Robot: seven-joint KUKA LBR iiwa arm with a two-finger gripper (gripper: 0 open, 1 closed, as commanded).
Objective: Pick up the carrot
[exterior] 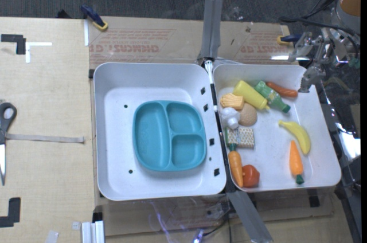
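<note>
hovering at the right bin's [321, 121] far corner, the gripper [312, 73], jaw state unclear to me, should descend over the carrot [295, 160] and close across its middle

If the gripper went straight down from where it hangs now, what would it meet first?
Probably the right bin's far right rim, since the gripper hangs over that corner; depth is unclear. The carrot lies well nearer the camera.

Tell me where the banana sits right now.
The banana lies in the right bin, toward its right side, just above an orange carrot and below the green bottle.
</note>
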